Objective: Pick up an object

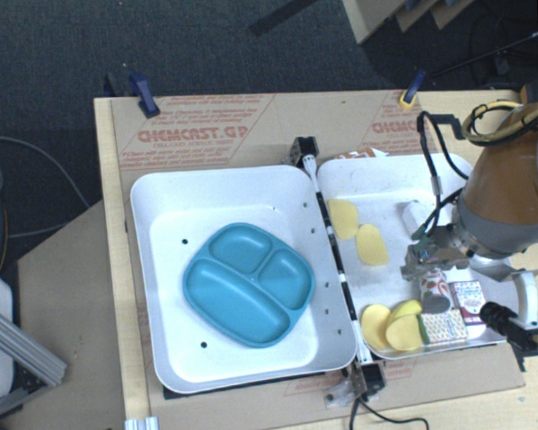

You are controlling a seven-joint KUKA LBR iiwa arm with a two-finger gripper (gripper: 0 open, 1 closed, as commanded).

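Observation:
My gripper point(422, 263) hangs low over the middle of the right bin point(375, 173), at the end of the grey and orange arm point(506, 197). Just below it lies a small printed packet point(454, 312) with red and white markings. Two pale yellow pieces point(344, 217) point(371, 246) lie to the gripper's left, near the bin's left wall. More yellow rounded pieces point(390, 327) sit at the bin's front left corner, touching the packet. A small white object point(410, 215) rests just behind the gripper.
The left bin point(151, 202) holds a blue divided plate point(247, 283) in its middle. A black clamp point(303, 149) sits where the two bins meet at the back. Cables point(445, 133) loop above the right bin's rear edge.

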